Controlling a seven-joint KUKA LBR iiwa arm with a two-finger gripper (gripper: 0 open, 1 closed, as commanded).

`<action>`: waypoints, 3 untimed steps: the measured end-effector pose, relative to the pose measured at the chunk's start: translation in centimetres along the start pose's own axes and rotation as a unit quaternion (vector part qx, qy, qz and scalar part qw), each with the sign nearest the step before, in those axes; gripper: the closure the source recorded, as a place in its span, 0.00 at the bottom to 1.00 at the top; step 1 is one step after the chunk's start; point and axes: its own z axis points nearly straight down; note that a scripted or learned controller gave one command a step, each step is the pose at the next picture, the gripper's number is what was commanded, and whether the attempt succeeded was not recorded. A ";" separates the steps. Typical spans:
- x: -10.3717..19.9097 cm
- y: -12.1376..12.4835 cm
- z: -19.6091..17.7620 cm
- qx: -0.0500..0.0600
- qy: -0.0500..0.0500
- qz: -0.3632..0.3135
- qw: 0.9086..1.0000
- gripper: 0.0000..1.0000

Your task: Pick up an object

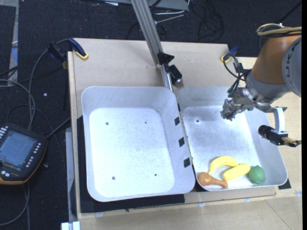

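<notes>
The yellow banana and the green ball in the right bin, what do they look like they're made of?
Banana: probably moulded plastic, going by its smooth, even yellow; a toy rather than fruit. Green ball: likely plastic or rubber, uniform matte green; too small to tell which.

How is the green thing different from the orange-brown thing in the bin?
The green object is round like a ball; the orange-brown object is pear-like, with a fat end and a thin neck. The green one sits to the right of the yellow bananas; the orange-brown one lies at their left. Both rest at the near edge of the right bin, far from the gripper.
</notes>
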 end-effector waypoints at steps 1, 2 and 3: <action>-0.7 0.7 -5.8 0.000 0.000 0.000 1.000 1.00; -0.4 0.7 -12.0 0.000 0.000 0.000 1.000 1.00; 4.3 1.5 -10.1 0.003 0.001 -0.002 1.000 1.00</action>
